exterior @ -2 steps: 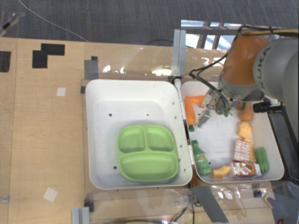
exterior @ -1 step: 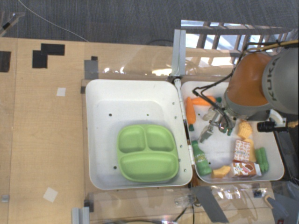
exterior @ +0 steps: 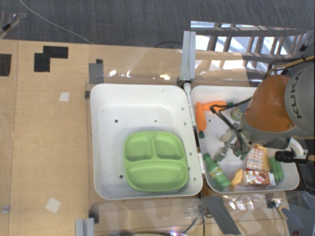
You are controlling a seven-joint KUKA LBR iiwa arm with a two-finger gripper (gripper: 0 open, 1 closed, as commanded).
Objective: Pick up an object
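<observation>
1. The gripper (exterior: 227, 149) hung low in the right bin (exterior: 211, 98), among its clutter.
2. Its grip was probably unreadable; I could not tell.
3. The green bottle (exterior: 216, 171) lay just beside it, unlifted.

We seem to be in a robotics lab: a pale wooden bench (exterior: 44, 146) carries black square markers (exterior: 49, 57) at ten o'clock, two white bins (exterior: 106, 107) clamped in metal brackets, a grey-and-orange industrial arm (exterior: 273, 107) at three o'clock, and dark carpet (exterior: 123, 9) beyond.
</observation>
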